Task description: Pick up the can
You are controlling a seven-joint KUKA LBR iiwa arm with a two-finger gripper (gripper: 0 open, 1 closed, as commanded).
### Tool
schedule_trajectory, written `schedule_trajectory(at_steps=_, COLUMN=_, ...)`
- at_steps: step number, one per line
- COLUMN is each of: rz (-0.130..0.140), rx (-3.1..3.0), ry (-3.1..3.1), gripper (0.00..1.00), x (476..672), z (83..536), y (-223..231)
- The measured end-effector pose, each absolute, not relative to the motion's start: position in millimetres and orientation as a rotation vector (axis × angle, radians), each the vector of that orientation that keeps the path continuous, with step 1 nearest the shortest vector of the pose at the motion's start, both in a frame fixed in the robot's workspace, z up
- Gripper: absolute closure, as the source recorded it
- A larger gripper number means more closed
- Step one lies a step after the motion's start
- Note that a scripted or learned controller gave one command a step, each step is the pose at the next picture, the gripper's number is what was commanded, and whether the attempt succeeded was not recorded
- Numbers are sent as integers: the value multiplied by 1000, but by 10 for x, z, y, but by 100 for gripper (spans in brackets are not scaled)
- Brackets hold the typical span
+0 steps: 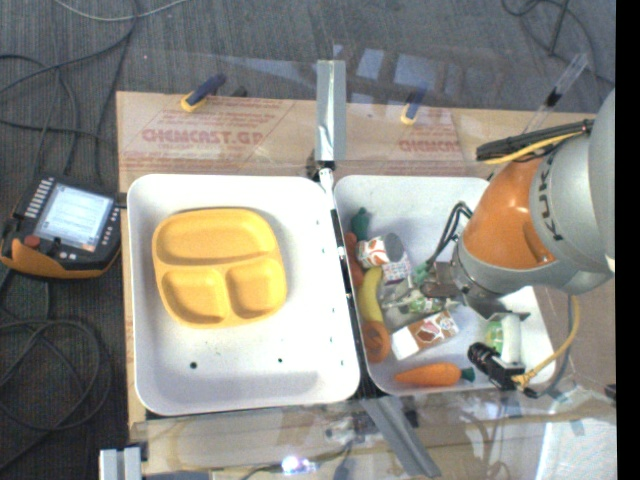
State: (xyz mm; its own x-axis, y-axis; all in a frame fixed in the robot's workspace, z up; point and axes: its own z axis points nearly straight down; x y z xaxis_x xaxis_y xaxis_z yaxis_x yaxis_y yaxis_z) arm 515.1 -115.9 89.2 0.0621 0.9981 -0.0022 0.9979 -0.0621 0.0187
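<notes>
- gripper (432, 290) low in right bin (455, 190), down among the clutter; finger state cannot tell (wrist hides them)
- can (374, 252) lies near the bin's left wall, above banana (371, 295)
- risk: grabs carton (424, 332) instead, crowding

Yellow tray (220, 265), white bins (240, 388), orange carrot (428, 374).

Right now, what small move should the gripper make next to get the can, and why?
Probably shift the gripper left and slightly up in the view, over the can. The can lies near the right bin's left wall, above the banana; the gripper sits over clutter nearer the middle.
</notes>
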Motion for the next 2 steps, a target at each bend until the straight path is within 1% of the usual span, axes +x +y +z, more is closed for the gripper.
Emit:
schedule_trajectory(at_steps=1, rz=12, rx=2286, ry=2141, gripper=100, x=5148, z=942, y=-1169)
schedule_trajectory(at_steps=2, rz=-13, rx=2377, ry=2059, gripper=100, x=5382, z=2022, y=-849)
